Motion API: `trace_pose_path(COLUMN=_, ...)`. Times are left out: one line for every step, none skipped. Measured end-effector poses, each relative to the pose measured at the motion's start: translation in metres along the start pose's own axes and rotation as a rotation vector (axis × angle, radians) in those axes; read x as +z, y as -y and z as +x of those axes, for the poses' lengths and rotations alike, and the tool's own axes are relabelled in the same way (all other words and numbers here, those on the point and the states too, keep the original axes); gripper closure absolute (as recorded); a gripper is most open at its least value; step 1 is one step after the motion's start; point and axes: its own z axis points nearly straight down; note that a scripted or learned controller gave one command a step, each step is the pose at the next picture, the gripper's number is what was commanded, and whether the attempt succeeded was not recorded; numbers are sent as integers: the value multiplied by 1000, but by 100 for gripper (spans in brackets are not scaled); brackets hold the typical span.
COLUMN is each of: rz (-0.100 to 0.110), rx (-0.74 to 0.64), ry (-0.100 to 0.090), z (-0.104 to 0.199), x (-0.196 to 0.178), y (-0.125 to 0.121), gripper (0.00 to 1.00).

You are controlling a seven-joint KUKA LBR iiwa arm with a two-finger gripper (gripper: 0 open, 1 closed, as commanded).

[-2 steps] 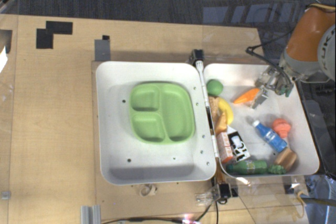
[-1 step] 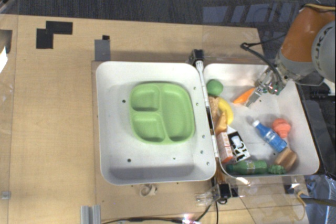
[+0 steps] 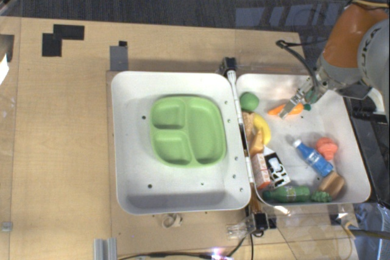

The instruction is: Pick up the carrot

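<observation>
The gripper [image 3: 300,100] is closing its fingers on the carrot [image 3: 285,110], which is lying near the far edge of the right bin [image 3: 359,173]. It should be gripping firmly before lifting straight upward.

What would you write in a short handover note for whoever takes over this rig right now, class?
Gripper: down in the right bin, right at the carrot; whether the fingers have closed on it cannot be told.
Carrot: lies near the right bin's far side, to the right of the green ball.
Left bin: holds the green divided plate.
Done: arm has reached the carrot.
Left: confirm the grasp and lift the carrot clear of the bin.
</observation>
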Motion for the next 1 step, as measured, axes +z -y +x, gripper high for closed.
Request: trace_pose_path(rz=-6, rx=194, ry=-18, z=-8, x=7, y=1, gripper=0)
